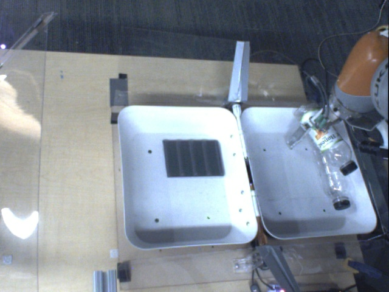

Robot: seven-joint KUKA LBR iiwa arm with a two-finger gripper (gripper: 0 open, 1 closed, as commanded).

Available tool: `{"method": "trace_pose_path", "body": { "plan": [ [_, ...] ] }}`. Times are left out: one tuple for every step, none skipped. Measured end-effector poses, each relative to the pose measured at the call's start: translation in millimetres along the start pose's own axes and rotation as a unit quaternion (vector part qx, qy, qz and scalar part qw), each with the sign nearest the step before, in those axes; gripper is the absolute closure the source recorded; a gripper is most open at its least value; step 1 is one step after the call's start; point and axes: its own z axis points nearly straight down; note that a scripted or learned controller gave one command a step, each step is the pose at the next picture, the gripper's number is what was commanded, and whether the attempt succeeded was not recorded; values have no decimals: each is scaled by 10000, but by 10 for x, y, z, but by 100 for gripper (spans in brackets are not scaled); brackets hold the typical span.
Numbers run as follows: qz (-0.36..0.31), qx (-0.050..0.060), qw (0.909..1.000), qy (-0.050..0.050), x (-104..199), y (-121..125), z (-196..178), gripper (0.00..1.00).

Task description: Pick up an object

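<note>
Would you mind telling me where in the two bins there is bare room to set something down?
The left bin is bare all around the dark ribbed block at its middle. The right bin is bare across its left half. Its right side is crowded by the clear plastic bottle and the hand.

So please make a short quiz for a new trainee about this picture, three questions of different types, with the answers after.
1. True or false: the clear plastic bottle lies in the right bin.
2. What lies in the left bin?
A. a dark ribbed rectangular pad
B. a red ball
C. a metal spoon
3. Fill in: the arm reaches in from the ____ side of the camera view.

Key
1. True. The bottle lies near the bin's right wall, its black cap toward the near edge.
2. A. The dark ribbed pad sits near the bin's middle.
3. Right. The pincer is over the right bin's far corner, at the bottle's labelled end.
</note>
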Motion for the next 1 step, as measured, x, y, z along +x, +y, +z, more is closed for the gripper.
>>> {"method": "trace_pose_path", "body": {
  "plan": [
    [-573, 36, 9984, 3, -26, -46, 17, 0]
  ]
}}
